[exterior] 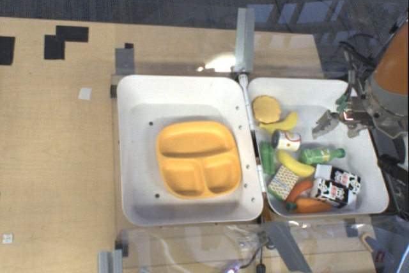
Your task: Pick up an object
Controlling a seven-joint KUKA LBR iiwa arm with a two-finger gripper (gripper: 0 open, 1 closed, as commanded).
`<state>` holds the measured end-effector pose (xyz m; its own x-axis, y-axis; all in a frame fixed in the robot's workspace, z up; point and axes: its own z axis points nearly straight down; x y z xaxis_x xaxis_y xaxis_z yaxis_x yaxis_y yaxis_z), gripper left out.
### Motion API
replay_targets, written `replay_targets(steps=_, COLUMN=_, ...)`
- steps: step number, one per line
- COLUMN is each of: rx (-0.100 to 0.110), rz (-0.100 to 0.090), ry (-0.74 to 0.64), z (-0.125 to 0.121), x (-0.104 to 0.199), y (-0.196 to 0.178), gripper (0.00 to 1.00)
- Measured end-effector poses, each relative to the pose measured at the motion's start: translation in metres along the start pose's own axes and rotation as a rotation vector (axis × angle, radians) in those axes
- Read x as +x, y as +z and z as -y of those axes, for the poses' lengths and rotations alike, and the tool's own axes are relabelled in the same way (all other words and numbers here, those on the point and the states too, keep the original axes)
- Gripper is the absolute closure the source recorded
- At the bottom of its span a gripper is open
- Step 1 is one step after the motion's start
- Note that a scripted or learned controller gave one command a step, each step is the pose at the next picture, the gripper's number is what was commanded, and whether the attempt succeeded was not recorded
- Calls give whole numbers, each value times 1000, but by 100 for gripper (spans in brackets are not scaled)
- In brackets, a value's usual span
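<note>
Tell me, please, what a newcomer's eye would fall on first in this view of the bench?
The yellow divided tray stands out first, lying alone in the middle of the left bin. Next comes the colourful clutter of toy food along the near-left side of the right bin: bananas, a green bottle, a carrot. Above that bin's far-right part hangs the gripper, open.

My candidate objects all lie in the right bin (377, 198), crowded toward its left and near sides. Far left: a round tan cookie (266, 109), flat. Just near it, a small yellow banana (285, 123), then a can (287, 140) on its side. A green bottle (323, 155) lies flat, pointing right. A larger banana (295, 164) rests beside a patterned packet (282, 183). Nearest: an orange carrot (310, 204) and a black-and-white carton (337, 185), tipped over.
</note>
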<state>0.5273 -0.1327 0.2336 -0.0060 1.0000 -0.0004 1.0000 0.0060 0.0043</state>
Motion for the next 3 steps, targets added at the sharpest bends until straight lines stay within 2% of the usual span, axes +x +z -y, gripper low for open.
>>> replay_targets(steps=1, rx=-26, rz=2, ry=-70, z=-40, x=35, y=107, gripper=0)
replay_targets(steps=2, rx=-10, rz=3, ry=-175, z=-61, x=10, y=144, gripper=0)
replay_targets(steps=3, rx=-4, rz=0, ry=-221, z=-126, x=38, y=146, gripper=0)
